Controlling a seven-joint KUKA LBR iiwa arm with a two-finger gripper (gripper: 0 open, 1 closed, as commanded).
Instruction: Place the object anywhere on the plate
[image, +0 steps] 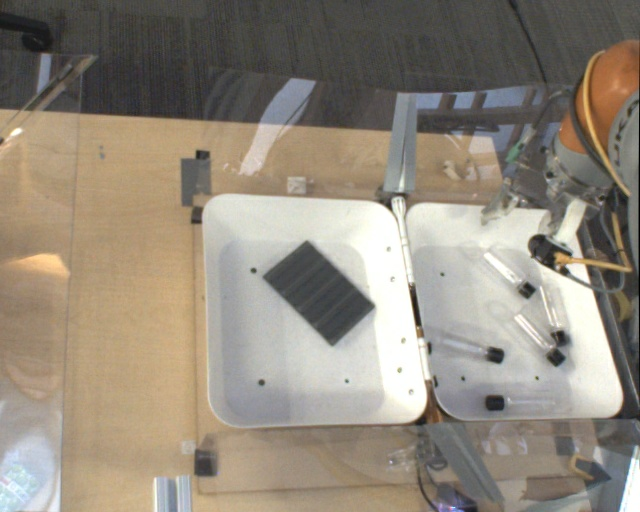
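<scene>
- The end effector (499, 207) hangs over the back rim of the right bin (452, 295), near its far right corner. Whether it is wide or narrow cannot be told from this view.
- The grey and orange arm (608, 112) comes in from the upper right.
- Five clear tubes (508, 273) with black caps lie flat in the right bin, none in the end effector.
- The nearest tube lies just in front of the end effector. Two more lie side by side near the bin's right wall, both slanted.
- A fourth tube (466, 347) lies towards the bin's middle front. A fifth tube (522, 403) lies along the front wall.
- The tubes are apart from one another, with bare white floor between them.
- The plate (319, 292), dark grey, ribbed and rectangular, lies flat in the left bin (250, 360), turned at a slant.
- The plate sits near the middle of that bin, clear of all four walls, with open floor around it.
- The two bins stand side by side on the wooden table (120, 300), rims nearly touching.
</scene>
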